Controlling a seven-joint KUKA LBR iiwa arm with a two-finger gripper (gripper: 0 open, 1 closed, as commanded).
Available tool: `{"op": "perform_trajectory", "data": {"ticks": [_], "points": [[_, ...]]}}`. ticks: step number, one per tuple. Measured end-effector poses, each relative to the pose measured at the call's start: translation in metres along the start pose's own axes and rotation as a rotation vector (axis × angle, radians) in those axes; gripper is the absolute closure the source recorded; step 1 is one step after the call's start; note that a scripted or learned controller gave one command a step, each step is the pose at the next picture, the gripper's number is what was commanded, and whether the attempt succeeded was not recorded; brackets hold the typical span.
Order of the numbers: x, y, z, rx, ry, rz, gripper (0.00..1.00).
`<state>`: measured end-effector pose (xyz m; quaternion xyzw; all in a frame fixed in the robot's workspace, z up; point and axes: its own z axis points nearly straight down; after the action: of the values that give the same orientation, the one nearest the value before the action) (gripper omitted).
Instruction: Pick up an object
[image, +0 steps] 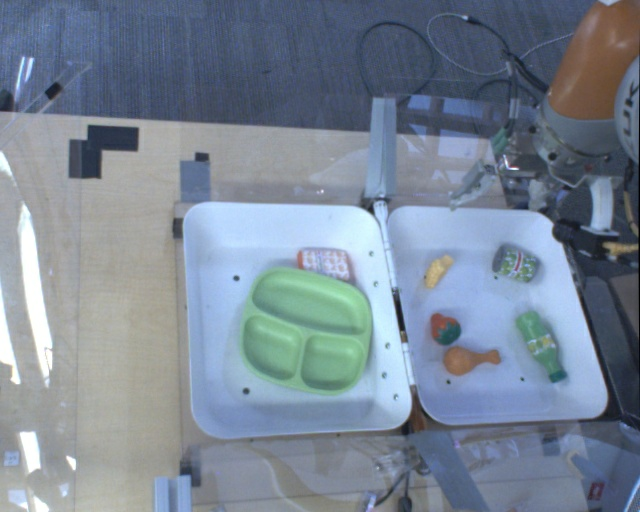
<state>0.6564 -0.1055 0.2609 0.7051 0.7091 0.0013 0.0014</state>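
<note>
Going left to right, we've got the left white plastic bin holding a lime-green three-compartment plastic tray, with a small red-and-white printed packet touching the tray's far edge. The tray looks light but wide and flat, so we doubt two fingers get around anything but its rim.

The right white bin has the better candidates, all spread well apart. There's a small yellow toy piece near the far-left part, a red toy fruit with a green top below it, and an orange toy drumstick just beside that. Further right sit a green-and-white labelled can lying on its side and a green plastic bottle with a white label, also lying down.

We reckon all of these are light, hard, smooth plastic, so a bit slippery. The drumstick's thin handle or the bottle's body, pinched across the narrow way, looks like the easiest hold. The can may roll.

The bin floor is smooth and glossy, so things can skate. Plenty of room around each item.

The arm's gripper hangs above the right bin's far edge, carrying nothing we can see; how wide it is we can't tell.
</note>
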Motion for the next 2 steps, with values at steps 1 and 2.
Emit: {"op": "perform_trajectory", "data": {"ticks": [1,2], "points": [[0.014,0.005,0.146,0.002,0.000,-0.079,0.00],[0.019,-0.018,0.175,-0.002,0.000,-0.130,0.00]]}}
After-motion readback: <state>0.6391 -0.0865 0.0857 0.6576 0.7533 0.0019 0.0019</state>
